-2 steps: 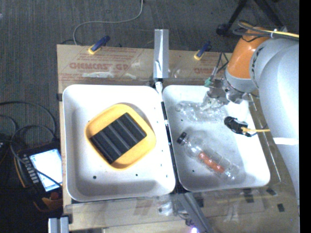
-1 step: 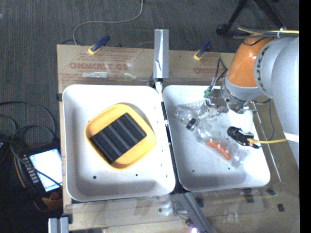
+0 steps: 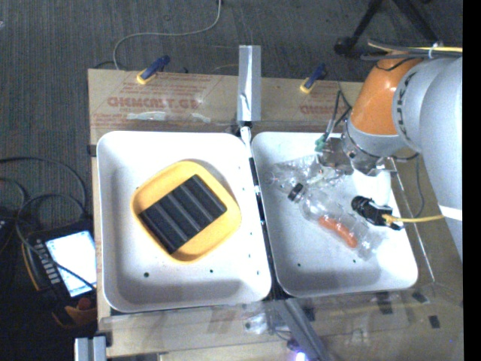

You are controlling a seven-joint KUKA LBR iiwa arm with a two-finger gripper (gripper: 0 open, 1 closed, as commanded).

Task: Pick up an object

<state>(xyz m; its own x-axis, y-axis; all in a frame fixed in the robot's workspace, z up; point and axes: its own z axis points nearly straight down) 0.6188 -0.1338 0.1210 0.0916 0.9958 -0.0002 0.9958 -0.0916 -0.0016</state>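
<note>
- Tabletop (image 3: 150, 100): brown cardboard beneath two white bins.
- Hand (image 3: 328, 151): over right bin (image 3: 406, 271), far side; open or closed cannot be told.
- Clear plastic bag (image 3: 319, 200): right bin, crumpled, outline vague, orange piece (image 3: 340, 230) inside.
- Yellow block (image 3: 188, 209): left bin (image 3: 113, 150), black ribbed top.

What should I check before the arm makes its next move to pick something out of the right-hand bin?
1. Gripper over the right bin: ok, it is near the far wall.
2. Something already held: cannot tell from this view.
3. Target close by: ok, the clear plastic wrapping lies right beside the gripper.
4. Orange item free to grasp: not ok, it appears wrapped in the clear plastic.
5. Small black piece separate: cannot tell, it sits at the wrapping's edge.
6. Yellow and black tray out of the way: ok, it lies in the left bin.
</note>
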